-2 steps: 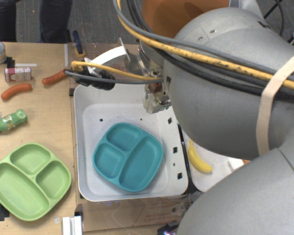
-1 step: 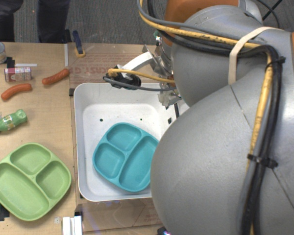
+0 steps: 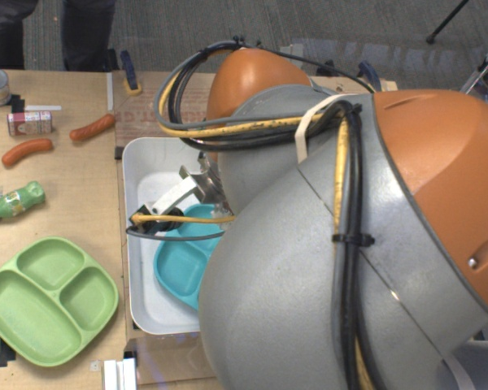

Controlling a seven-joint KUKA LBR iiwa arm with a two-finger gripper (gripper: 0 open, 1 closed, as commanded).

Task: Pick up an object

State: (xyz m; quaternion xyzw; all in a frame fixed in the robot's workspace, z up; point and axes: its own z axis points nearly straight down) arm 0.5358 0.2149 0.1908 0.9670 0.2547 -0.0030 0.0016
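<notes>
Arm bulk over the bin; a pick looks under way, grasp unseen.

The grey KUKA arm with orange band [image 3: 325, 242] takes up the right and centre, reaching in low from the right; black and yellow cables loop over its upper joint. Beneath it sits the shallow white plastic bin [image 3: 138, 169], left wall and near corner exposed. Inside lies the turquoise divided plastic plate [image 3: 183, 262], the likely target, flat on the bin floor and part covered by the arm. The metal gripper assembly [image 3: 197, 192] hangs just above the plate's far edge; whether the jaws are open, closed or holding anything, I cannot tell. On the wooden bench left of the bin: a light green divided tray [image 3: 50, 299], a green bottle [image 3: 16, 201], two orange sausage-shaped toys [image 3: 28, 149].
</notes>
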